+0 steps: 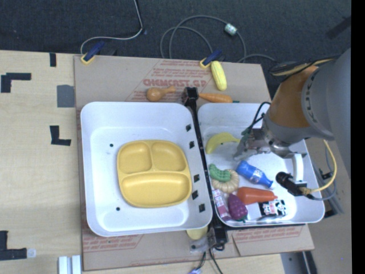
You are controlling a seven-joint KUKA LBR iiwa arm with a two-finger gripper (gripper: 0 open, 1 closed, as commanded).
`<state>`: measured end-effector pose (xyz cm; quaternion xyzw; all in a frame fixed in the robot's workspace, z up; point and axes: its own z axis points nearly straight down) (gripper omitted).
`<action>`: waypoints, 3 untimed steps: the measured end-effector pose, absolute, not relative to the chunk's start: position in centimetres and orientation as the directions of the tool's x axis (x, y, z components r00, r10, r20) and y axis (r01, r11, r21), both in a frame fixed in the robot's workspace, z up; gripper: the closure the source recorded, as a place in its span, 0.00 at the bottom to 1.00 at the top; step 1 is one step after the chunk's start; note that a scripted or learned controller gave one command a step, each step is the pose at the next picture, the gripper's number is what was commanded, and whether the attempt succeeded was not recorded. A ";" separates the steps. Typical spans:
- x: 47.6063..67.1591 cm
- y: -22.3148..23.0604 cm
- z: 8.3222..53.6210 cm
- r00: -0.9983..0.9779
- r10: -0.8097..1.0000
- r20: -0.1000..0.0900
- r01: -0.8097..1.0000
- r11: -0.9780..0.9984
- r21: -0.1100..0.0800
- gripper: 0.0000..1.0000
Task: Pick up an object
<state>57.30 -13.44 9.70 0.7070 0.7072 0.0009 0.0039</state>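
My gripper point(244, 148) hangs low over the middle of the right bin point(311, 213), reaching in from the right under the orange-banded wrist. It is just right of a yellow banana point(219, 142) and just above a blue bottle point(255, 174). Nothing shows as held in it. Below lie a green and yellow ring-shaped toy point(223, 176), an orange carrot point(256, 194), a purple grape bunch point(238, 208), a pink packet point(219, 201) and a black-and-white carton point(272, 208).
The left bin point(94, 130) holds a yellow divided plate point(154, 173). Behind the bins on the cardboard lie a corn cob point(218, 76), a second carrot point(215, 97) and a brown toy point(157, 93). Cables loop at the back.
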 end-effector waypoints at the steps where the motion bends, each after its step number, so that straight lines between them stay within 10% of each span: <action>1: 57.3 -13.4 9.6 0.000 1.000 -0.004 1.000 0.000 0.005 0.00; 2: 62.6 -10.8 8.7 -0.002 1.000 -0.011 1.000 0.002 0.002 0.00; 3: 66.1 -10.9 8.6 -0.003 1.000 -0.012 0.999 0.002 -0.044 0.00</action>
